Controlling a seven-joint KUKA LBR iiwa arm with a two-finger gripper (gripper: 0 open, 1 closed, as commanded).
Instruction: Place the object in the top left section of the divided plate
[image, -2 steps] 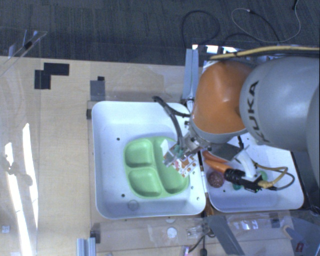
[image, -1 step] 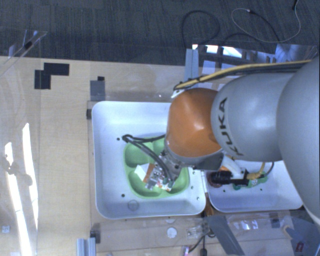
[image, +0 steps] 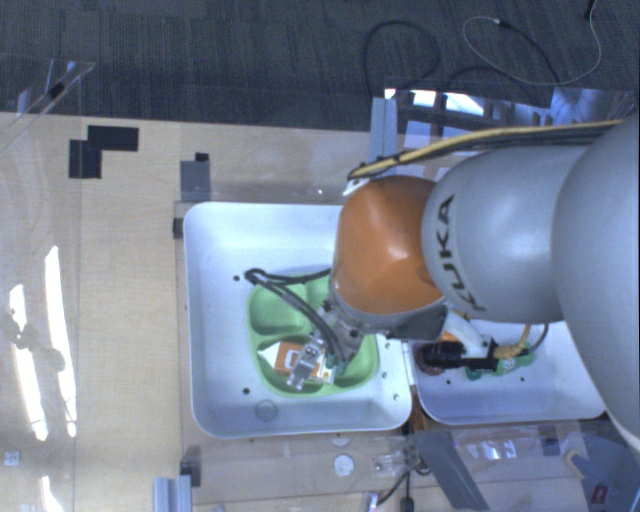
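The hand (image: 308, 362), its grip not discernible, is seen beside the orange object (image: 288, 354); the divided plate's (image: 263, 312) top-left section lies up-left.

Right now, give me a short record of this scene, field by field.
plate: green divided plate, lying in the left bin
object: small orange piece, over the plate's lower part, right by the gripper
robot: gripper low over the plate; grasp unclear
other: right bin, partly covered by the arm
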